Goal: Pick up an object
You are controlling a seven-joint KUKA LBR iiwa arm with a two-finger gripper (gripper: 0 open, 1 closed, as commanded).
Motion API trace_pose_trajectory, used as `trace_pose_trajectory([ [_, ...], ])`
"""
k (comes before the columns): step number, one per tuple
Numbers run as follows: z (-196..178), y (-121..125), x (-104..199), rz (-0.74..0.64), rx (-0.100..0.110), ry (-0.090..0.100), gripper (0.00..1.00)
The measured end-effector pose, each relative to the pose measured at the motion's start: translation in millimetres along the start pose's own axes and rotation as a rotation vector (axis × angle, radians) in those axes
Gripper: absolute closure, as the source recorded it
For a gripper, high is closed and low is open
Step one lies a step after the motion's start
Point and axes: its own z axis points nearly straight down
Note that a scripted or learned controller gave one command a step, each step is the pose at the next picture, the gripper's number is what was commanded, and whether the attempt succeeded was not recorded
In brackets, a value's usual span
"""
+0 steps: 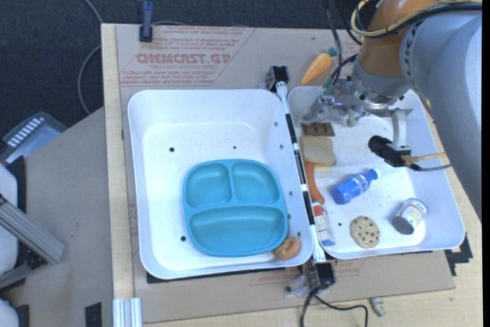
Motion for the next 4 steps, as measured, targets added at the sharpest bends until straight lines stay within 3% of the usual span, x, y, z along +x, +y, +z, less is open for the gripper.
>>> trace_pose_trajectory([
  [1, 1.7, 7.6, 2.0, -0.001, 0.004, 0.000, 0.00],
  [2, 1.1, -8.6, 0.7, 0.000, 0.003, 0.000, 0.00],
  [3, 3.4, 6.9, -0.2, -0.001, 0.006, 0.000, 0.00],
  [4, 3.4, -23.8, 0.8, 0.000, 0.009, 0.001, 0.00],
])
